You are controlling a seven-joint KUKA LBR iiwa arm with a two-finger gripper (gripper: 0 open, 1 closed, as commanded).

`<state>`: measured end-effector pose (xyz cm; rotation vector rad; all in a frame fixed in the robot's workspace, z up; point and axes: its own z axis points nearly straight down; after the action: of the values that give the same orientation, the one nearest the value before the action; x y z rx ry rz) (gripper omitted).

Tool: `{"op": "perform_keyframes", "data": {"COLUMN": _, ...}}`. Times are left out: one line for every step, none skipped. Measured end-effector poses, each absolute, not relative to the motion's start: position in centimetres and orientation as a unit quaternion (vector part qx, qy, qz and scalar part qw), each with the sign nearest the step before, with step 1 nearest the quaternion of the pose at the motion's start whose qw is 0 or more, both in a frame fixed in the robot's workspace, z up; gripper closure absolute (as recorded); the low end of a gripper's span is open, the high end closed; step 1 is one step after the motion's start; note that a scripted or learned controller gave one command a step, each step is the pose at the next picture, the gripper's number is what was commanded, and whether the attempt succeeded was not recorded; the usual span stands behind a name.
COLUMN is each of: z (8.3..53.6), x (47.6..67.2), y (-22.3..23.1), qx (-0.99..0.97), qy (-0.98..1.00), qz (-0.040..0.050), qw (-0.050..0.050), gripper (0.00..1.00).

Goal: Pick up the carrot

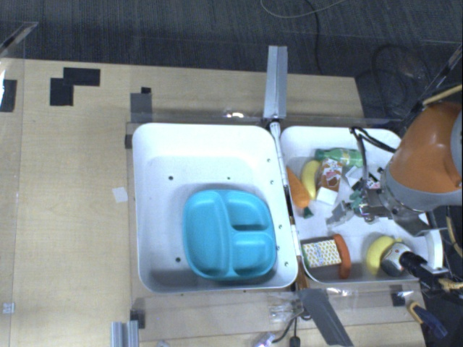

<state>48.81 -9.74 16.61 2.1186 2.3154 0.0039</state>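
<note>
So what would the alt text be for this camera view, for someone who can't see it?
A robot arm reaches from the right over the right bin, where a carrot lies against the left wall beside a banana and other toy food. The left bin holds a blue divided plate.

Light wood bench (65,194); dark grey carpet floor (145,13) beyond; thin cable (318,9) looped on carpet.
</note>
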Motion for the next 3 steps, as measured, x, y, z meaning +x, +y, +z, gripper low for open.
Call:
{"op": "perform_keyframes", "data": {"z": 18.5, "x": 53.6, "y": 0.0, "qx": 0.641, "qy": 0.767, "qz": 0.0016, "qw": 0.001, "gripper": 0.0}}
{"op": "perform_keyframes", "data": {"z": 18.5, "x": 60.6, "y": -7.2, "qx": 0.633, "qy": 0.774, "qz": 0.001, "qw": 0.002, "gripper": 0.0}}
{"op": "perform_keyframes", "data": {"z": 18.5, "x": 60.6, "y": -7.2, "qx": 0.633, "qy": 0.774, "qz": 0.001, "qw": 0.002, "gripper": 0.0}}
